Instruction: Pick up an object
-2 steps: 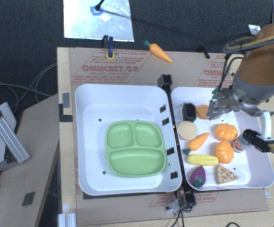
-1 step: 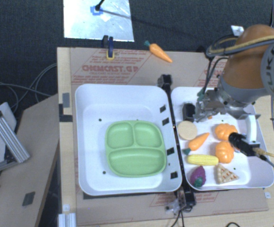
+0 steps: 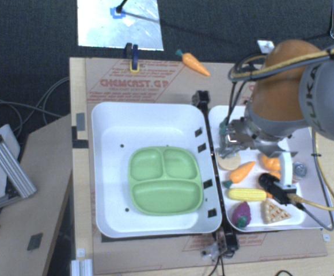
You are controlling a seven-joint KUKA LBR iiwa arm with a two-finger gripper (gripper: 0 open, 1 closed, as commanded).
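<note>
Orange carrot (image 3: 242, 171), corn (image 3: 247, 194) crowd the end effector (image 3: 229, 145); grip state unclear.

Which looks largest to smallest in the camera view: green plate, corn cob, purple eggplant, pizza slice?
1. green plate
2. corn cob
3. purple eggplant and pizza slice: these look about alike, so no ranking between them.
</note>
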